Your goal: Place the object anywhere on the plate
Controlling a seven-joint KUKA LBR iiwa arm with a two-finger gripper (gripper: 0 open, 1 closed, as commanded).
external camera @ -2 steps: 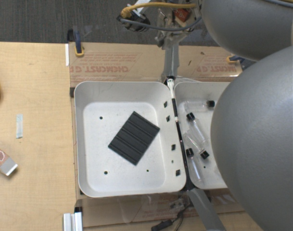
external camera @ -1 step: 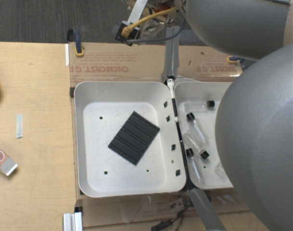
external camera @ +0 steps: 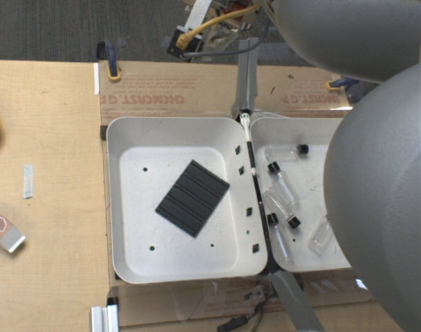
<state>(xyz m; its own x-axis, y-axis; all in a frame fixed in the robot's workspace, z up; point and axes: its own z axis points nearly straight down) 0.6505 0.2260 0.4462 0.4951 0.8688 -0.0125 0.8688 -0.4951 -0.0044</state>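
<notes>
Across the right bin (external camera: 303,185), clear vials (external camera: 283,192) lie scattered well apart from the dark ridged plate (external camera: 193,198) in the left bin (external camera: 127,137); slippery plastic could escape a grip.

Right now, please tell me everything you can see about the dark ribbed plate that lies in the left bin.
The dark ribbed plate is a flat rectangle, black or very dark grey, matt, probably plastic or rubber. Parallel ridges run along its length. It lies flat on the floor of the left bin, near the middle, turned diagonally so that one corner points to the bin's far right. It touches nothing but the floor; no wall reaches it and nothing rests on it. The small clear vials lie apart, in the right bin.
</notes>
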